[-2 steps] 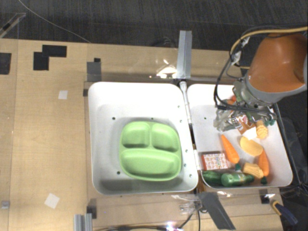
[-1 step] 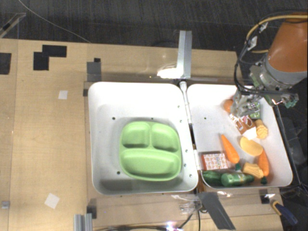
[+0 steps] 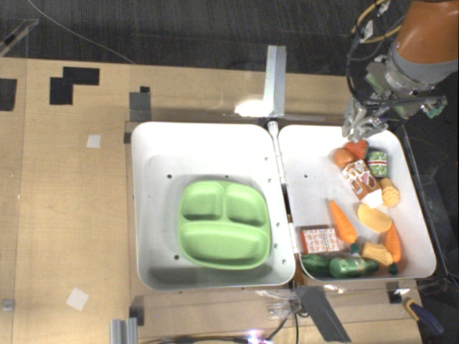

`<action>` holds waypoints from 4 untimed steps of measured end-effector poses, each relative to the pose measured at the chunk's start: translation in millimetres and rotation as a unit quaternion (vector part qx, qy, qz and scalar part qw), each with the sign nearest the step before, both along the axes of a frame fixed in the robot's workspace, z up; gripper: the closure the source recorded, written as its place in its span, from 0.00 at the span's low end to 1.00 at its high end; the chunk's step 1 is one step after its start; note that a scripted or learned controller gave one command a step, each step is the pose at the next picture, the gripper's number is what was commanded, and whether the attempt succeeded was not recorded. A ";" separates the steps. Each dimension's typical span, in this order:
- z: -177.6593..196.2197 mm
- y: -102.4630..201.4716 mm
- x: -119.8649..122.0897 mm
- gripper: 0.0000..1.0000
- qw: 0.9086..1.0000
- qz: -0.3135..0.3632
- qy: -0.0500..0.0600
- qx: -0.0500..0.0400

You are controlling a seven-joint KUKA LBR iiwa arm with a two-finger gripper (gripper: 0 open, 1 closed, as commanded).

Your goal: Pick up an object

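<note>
My gripper (image 3: 358, 124) hangs over the far edge of the right bin (image 3: 308, 170), just above a small red and orange toy food (image 3: 350, 153). Nothing shows between its fingers. Along the bin's right side lie a green can (image 3: 378, 163), a striped snack packet (image 3: 360, 178), a yellow corn piece (image 3: 389, 193) and a pale orange wedge (image 3: 376, 218). An orange carrot (image 3: 343, 221) lies near the middle. At the near edge sit a red box (image 3: 320, 240), a green bottle (image 3: 341, 266), a yellow piece (image 3: 377, 253) and another carrot (image 3: 393, 243).
The left bin (image 3: 154, 156) holds a green divided tray (image 3: 224, 224). A grey metal post (image 3: 275, 81) stands behind the seam between the bins. The arm's orange band (image 3: 429, 38) and cables fill the upper right corner.
</note>
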State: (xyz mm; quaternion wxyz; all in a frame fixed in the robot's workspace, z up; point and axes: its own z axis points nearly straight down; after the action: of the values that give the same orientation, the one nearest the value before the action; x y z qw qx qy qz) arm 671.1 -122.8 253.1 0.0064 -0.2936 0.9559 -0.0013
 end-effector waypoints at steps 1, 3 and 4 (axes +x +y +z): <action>14.5 1.4 2.6 1.00 1.000 0.000 -0.007 0.001; 43.1 4.2 7.3 1.00 1.000 -0.001 -0.019 0.002; 57.6 5.4 9.6 1.00 1.000 -0.001 -0.026 0.003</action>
State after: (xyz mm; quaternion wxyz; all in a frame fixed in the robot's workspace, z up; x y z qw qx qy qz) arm 680.7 -117.4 310.6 0.0318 -0.2923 0.9558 -0.0061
